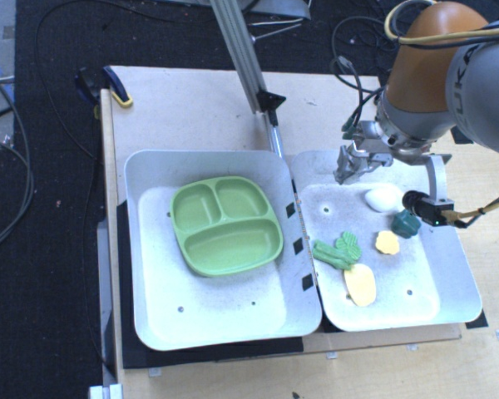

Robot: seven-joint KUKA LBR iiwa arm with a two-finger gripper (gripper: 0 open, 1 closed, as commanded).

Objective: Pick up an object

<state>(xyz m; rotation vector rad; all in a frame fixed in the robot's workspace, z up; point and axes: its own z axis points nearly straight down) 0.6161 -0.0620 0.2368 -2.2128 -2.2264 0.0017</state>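
nearest the camera, at the front of the right bin, lies a flat yellow oval piece, close to that bin's front-left corner. just behind it and toward the left wall sits a green toy with a stalk and a bumpy head, lying on its side, its stalk end near the seam where the two bins meet. a smaller yellow piece rests to the right of the green toy, apart from it. just behind and to the right of that sits a small dark teal object, and behind that, toward the bin's back, a white egg-shaped object.

the left bin carries a light green divided plate with three compartments, two small ones at the back and one long one at the front; it sits a little behind the bin's middle.

the gripper hangs over the back-left part of the right bin, near its back edge, to the left of and behind the white egg-shaped object and not touching it. its fingers point down and nothing shows between them; how far apart they stand i cannot tell from this angle. the grey arm with its orange band reaches in over the bench's back-right corner. a black part on a bracket hangs beside the teal object.

a slanted metal rail runs from the back of the bench down to the seam between the bins.
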